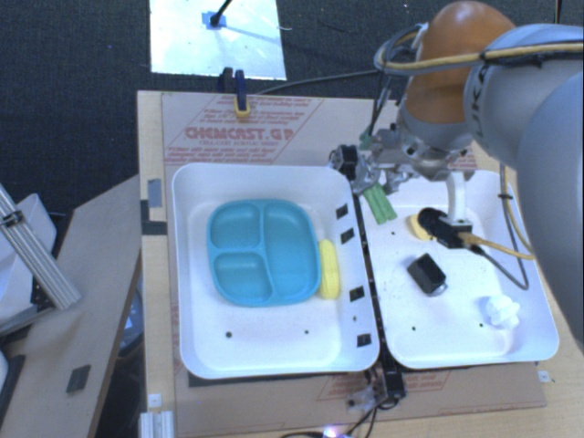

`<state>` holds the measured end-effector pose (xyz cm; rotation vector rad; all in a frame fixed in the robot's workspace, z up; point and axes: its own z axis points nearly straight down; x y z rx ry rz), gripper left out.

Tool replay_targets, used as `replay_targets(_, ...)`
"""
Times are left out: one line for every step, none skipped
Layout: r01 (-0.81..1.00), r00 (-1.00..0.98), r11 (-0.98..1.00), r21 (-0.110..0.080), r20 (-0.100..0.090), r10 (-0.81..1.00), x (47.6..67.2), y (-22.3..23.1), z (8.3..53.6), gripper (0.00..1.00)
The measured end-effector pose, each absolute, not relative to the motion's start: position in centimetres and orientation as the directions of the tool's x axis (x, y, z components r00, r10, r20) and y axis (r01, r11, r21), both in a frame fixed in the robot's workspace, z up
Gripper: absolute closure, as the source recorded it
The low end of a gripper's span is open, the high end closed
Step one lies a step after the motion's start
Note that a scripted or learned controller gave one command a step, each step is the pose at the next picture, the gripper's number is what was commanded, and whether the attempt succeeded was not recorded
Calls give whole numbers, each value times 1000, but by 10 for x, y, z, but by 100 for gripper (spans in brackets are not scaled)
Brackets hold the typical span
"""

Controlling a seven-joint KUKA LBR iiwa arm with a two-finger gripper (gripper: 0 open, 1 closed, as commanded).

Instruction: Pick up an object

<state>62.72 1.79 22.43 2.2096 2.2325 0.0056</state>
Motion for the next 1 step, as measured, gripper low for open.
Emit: replay_targets(1000, -9, 9, 3, 2, 1000, 634, 73, 235, 100)
